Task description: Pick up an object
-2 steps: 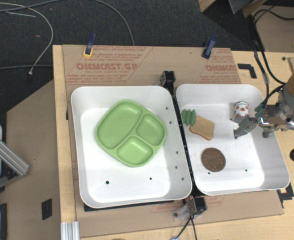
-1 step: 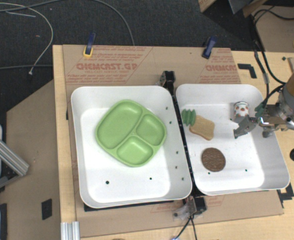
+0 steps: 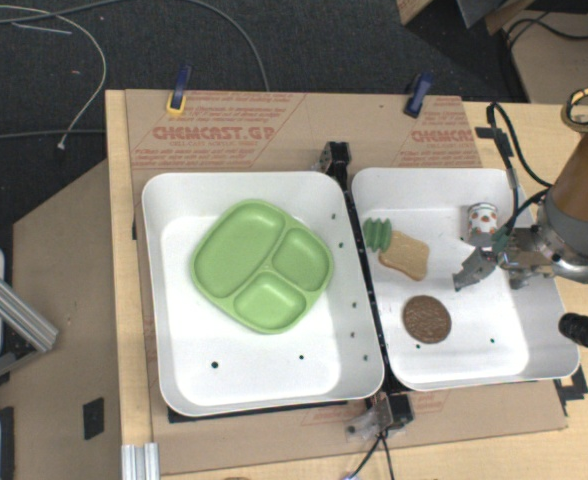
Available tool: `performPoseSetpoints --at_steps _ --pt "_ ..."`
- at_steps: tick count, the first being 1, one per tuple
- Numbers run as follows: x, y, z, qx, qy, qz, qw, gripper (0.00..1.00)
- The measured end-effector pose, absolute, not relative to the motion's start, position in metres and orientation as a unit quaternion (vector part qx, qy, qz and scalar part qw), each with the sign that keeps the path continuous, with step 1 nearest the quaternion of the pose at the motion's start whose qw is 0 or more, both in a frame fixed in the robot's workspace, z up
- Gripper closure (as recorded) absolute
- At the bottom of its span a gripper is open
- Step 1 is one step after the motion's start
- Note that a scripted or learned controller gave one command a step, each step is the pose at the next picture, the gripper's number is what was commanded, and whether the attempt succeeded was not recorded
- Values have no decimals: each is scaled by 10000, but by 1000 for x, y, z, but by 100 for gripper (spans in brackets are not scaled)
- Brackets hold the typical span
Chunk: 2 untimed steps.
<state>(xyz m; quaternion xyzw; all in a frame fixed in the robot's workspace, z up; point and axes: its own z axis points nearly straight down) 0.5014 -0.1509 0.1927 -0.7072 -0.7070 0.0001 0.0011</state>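
The arm (image 3: 579,203) enters as a stout, rounded column, orange-brown on its upper band and grey below it. A pale grey ring closes the wrist. From it juts the gripper (image 3: 479,266), dark grey metal with angular fingers (small and blurred). Black cables (image 3: 507,153) loop along the arm's left side toward the wrist.

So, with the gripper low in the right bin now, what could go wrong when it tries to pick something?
1. The gripper hangs over bare bin floor, beside the brown round cookie and tan cracker, so it may close on nothing.
2. The small jar-like object stands close to the arm's wrist and could be knocked over.
3. Cookie and cracker lie flat, so fingers may slide over them.
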Motion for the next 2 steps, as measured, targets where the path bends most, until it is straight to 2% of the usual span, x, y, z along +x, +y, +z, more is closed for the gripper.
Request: performPoseSetpoints --at_steps 1,2 --pt "500 -146 130 -7070 -7072 15 42 0" --pt "502 -146 86 -7075 -7067 -17 5 0"
